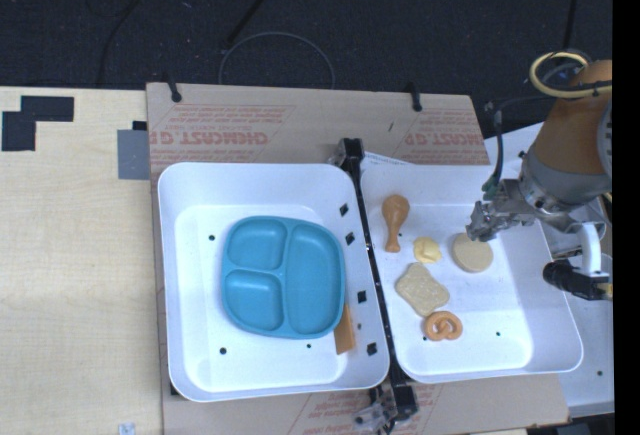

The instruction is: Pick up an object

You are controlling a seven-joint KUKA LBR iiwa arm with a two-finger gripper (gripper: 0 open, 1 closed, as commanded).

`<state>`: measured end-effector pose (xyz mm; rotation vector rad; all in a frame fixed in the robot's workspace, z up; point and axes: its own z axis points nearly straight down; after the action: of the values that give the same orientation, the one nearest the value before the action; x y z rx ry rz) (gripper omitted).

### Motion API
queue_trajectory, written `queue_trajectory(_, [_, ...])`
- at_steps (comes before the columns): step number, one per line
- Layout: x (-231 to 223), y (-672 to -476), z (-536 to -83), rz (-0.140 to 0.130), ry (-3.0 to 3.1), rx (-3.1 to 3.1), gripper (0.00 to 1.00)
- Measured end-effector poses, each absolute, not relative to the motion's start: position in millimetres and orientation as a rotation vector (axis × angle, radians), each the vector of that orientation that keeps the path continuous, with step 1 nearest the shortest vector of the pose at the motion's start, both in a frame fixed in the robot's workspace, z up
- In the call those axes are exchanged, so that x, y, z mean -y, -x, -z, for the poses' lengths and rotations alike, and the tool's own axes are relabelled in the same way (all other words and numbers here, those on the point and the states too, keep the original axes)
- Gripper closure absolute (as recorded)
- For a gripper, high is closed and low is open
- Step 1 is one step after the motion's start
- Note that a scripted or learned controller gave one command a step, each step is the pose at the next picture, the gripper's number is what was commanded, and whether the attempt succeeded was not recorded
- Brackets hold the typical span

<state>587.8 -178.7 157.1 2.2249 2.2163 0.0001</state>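
Camera view is looking down at a slant on a bench where two shallow white bins are sitting side by side on a sheet of brown cardboard (pixel 300 128) printed with red lettering. Pale wood bench surface (pixel 70 273) is spreading to the left, carrying a few dark and grey rectangular patches, and a dark carpeted floor (pixel 300 3) with loose black cables is lying beyond the bench at the top.

The left bin (pixel 190 193) is holding a blue divided plate (pixel 282 276), with a small brown piece (pixel 345 333) lying just beside the plate's lower right edge.

The right bin (pixel 540 343) is holding toy foods: a drumstick (pixel 395 219) near the divider, a small yellow piece (pixel 427 250) beside it, a slice of bread (pixel 421 289) below that, a pretzel (pixel 442 326) near the bin's front, and a pale round disc (pixel 474 254) toward the right.

The grey arm (pixel 570 148) (orange band showing at its top) is reaching in from the right, and the gripper (pixel 483 226) is hanging at the upper edge of the pale round disc, apparently touching it. Whether it is released or clenched I cannot tell, as the tip is too small and dark to read; nothing is visibly lifted.
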Motion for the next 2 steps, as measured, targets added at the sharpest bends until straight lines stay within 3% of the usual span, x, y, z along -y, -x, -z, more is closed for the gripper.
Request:
queue_trajectory(1, [180.1, -580.0, -203.2, -0.001, -2.227, -2.215, 1.0])
queue_trajectory(2, [180.2, -580.0, -204.1, 0.001, -2.228, -2.217, 1.0])
